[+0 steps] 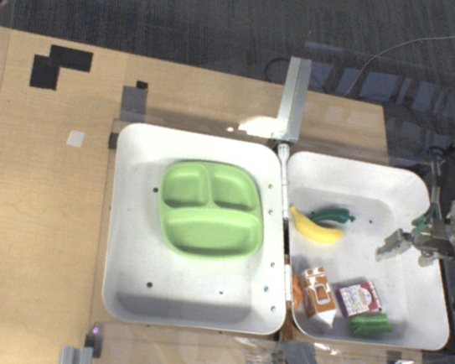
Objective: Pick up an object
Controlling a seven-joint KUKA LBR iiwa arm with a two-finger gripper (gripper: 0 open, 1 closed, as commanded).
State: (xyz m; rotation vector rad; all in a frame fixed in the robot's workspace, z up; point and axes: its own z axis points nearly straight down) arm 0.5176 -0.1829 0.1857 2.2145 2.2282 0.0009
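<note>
A slanted overhead view of a wooden table (28,215) carrying two shallow white bins side by side. The left bin (123,288) holds a green divided plate (209,208). The right bin (417,332) holds the loose objects, any of which could serve as the thing to pick up: a yellow banana (315,227) lies near the divider between the bins, with a dark green pepper-like item (333,214) just behind it; toward the front of this bin sit a small orange-and-white carton (316,293), a red-and-white box (359,297) beside it, and a green item (370,325) touching the box's front edge. The gripper (409,244) hangs over the right bin's far right side, well apart from the banana and behind the red-and-white box — whether it is released or clenched cannot be told, and nothing is seen held in it. The risks from here: it hovers over bare bin floor, so a straight descent would likely close on nothing — and the front items sit crowded together, so a grab there may nudge a neighbour or catch two at once.
</note>
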